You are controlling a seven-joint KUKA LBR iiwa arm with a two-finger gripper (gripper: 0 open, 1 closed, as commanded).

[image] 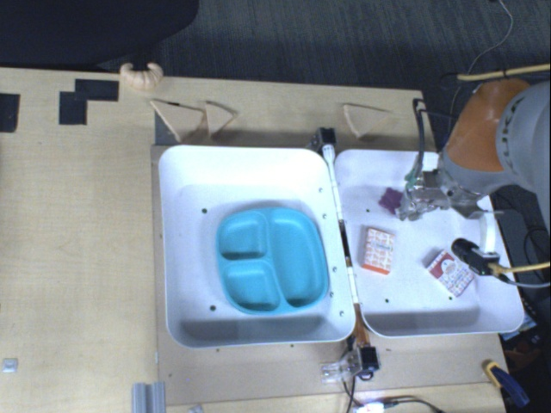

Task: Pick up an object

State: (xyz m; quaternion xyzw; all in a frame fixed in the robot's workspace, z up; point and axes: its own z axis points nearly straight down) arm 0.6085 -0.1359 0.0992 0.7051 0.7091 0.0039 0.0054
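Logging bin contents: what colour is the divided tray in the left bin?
Light blue tray, clear in the camera view.

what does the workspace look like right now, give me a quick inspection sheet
surface: wooden bench bearing a left bin and a right bin, side by side.
job's things: in the right bin, a purple block, a small box and a red and white packet, all apart.
clutter: blue divided tray in the left bin.
grippers: gripper low in the right bin beside the purple block; nothing seen held.
cables: thin cable on the floor; wires at the front edge.
surroundings: dark carpet.
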